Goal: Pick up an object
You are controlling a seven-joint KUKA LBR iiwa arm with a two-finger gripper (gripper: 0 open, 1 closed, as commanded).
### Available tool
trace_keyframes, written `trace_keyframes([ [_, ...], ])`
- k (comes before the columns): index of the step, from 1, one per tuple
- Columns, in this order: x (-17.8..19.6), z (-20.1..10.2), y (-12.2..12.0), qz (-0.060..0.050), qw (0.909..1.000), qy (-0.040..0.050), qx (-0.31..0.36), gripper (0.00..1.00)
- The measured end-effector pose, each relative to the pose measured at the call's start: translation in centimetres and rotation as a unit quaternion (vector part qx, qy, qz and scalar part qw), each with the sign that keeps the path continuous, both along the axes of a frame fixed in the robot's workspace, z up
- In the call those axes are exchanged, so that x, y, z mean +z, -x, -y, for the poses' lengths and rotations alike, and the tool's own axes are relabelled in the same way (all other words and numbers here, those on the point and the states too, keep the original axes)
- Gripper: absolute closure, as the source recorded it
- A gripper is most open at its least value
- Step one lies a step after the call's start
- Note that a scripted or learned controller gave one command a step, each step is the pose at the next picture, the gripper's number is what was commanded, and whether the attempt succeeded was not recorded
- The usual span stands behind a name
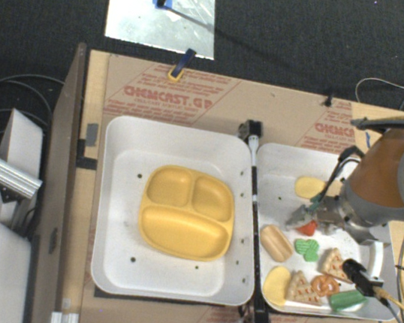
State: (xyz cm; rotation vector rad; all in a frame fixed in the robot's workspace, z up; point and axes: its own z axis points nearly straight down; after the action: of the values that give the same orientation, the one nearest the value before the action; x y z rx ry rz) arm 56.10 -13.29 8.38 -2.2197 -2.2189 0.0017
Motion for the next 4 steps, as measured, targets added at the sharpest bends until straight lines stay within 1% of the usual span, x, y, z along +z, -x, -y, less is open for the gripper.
trace_keyframes([
  [1, 0.0, -0.1, 2.1, 0.000, 1.0000, 0.0005, 0.000, 0.00],
  [2, 0.0, 0.8, 3.6, 0.001, 1.0000, 0.0008, 0.000, 0.00],
  [3, 0.1, 1.3, 0.0, 0.004, 1.0000, 0.0013, 0.003, 0.00],
  [4, 0.0, 0.3, 1.1, 0.001, 1.0000, 0.0005, 0.002, 0.00],
])
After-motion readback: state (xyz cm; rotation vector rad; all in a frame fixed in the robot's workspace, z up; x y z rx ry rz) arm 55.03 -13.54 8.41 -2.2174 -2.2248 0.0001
